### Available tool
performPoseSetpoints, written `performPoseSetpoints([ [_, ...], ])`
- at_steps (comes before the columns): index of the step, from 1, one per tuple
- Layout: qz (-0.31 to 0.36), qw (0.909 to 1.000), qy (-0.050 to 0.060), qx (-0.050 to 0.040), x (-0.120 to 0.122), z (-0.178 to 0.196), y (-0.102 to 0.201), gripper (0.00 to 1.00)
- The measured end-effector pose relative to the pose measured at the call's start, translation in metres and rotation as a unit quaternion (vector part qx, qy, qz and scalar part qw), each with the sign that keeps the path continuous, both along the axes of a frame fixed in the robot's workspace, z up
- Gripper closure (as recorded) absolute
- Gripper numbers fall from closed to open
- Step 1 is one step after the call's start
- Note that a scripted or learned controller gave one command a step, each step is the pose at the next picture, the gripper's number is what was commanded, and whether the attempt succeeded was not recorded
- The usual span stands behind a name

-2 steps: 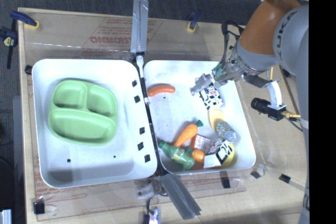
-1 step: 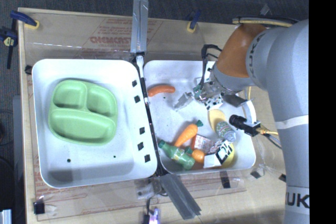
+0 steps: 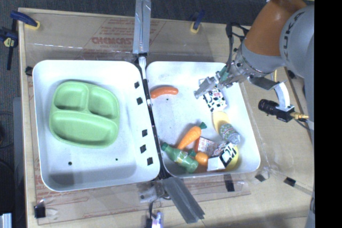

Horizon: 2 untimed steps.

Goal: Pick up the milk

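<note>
Far left on the tabletop (image 3: 80,24): left bin (image 3: 43,168), carrying a green divided plate (image 3: 85,113). Nothing of the task there.

Above the seam between the bins: faint reddish lettering printed on the tabletop's sheet, reversed from this angle and too washed out to read with any confidence.

Right bin (image 3: 155,75) next. Near its top left, a sausage (image 3: 163,91) lying roughly crosswise. Lower down, heaped toward the near wall: a green bottle (image 3: 179,156), a carrot (image 3: 189,136), a small red-and-white packet (image 3: 206,145) (print too small to make out), and a yellow item (image 3: 231,155) with a black-and-white label, unreadable.

Further right, in the bin's upper right part: the milk (image 3: 215,99), a small carton with black cow-patches on white, no legible wording. Lies tilted, long axis running roughly from upper left to lower right.

Directly at it: the tool (image 3: 209,85), reaching in from the right. Milk sits just below and slightly right of the fingertips, touching or nearly so; contact cannot be settled from this slant. One silvery finger (image 3: 202,88) pokes out left of the carton's top. Opening of the tool: cannot tell, nor whether the carton sits between the fingers.

Judged from this: the grasp stage, with the short drop onto the carton deciding everything.
</note>
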<state>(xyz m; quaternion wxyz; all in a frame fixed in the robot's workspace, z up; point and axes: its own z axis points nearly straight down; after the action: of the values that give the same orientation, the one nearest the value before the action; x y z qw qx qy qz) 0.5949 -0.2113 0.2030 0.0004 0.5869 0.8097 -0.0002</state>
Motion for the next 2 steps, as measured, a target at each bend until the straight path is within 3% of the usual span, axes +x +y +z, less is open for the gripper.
performPoseSetpoints([
  [1,0.035,0.9994,0.002,0.0007,0.007,-0.035,0.003,0.00],
  [2,0.069,0.9976,0.002,0.0009,0.031,-0.111,0.004,0.00],
])
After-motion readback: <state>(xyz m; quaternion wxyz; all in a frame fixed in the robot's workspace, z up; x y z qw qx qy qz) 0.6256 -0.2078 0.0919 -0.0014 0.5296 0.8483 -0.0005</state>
